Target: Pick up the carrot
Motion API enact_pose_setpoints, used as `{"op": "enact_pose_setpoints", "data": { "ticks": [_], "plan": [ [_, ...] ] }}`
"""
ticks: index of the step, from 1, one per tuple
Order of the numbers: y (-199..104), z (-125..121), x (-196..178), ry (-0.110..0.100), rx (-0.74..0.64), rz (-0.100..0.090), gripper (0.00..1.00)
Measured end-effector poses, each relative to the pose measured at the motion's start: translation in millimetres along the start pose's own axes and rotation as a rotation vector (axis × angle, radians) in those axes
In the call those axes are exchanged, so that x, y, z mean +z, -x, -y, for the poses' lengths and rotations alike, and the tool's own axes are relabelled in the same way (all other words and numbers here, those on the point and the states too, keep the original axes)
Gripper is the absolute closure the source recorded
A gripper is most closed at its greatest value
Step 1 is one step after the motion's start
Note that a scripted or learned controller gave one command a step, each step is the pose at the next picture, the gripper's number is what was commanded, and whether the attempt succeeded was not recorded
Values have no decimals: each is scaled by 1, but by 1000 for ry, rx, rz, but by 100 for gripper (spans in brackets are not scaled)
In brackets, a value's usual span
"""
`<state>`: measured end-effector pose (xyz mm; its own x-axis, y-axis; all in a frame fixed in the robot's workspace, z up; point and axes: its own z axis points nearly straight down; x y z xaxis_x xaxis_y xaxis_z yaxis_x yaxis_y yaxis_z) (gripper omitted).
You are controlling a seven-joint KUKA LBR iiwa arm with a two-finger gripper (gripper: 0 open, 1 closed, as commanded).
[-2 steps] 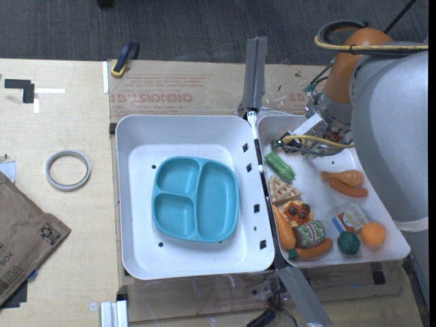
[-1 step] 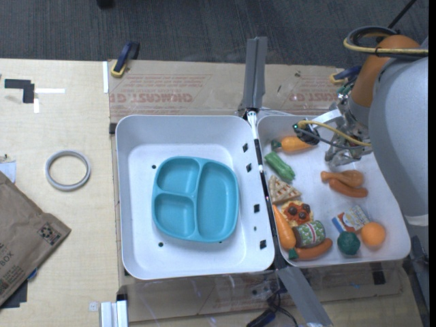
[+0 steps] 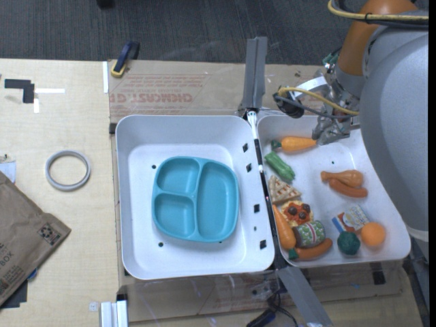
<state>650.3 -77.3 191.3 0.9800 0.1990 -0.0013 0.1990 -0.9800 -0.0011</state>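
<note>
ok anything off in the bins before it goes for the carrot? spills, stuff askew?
Nothing spilled or damaged. The toy food is crowded into the right bin; the carrot lies flat near its far edge, just beside the gripper. The left bin holds a blue divided plate, slightly askew.

The robot arm (image 3: 402, 114) is big, round and smooth, and most of it is light grey. It fills the side of the view from about one o'clock down to four o'clock. Near its top, at one o'clock, sits a rounded orange band (image 3: 371, 26). A thin yellow and black cable (image 3: 354, 9) loops over that orange part. Lower down, toward two o'clock, the gripper (image 3: 327, 128) is made of small, shiny metal pieces with dark bits. Another yellowish cable (image 3: 310, 94) curves across it, next to a black rounded part
</note>
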Motion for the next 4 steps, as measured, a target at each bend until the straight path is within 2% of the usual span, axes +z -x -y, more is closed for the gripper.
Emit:
{"op": "enact_pose_setpoints", "data": {
  "ticks": [1, 2, 3, 4],
  "plan": [
    [79, -4, -12, 0, 1, 3, 100],
    [20, 8, -26, 0, -10, 1, 100],
    [20, 8, -26, 0, -9, 1, 0],
    [-1, -5, 1, 1, -241, 3, 0]
  ]
}}
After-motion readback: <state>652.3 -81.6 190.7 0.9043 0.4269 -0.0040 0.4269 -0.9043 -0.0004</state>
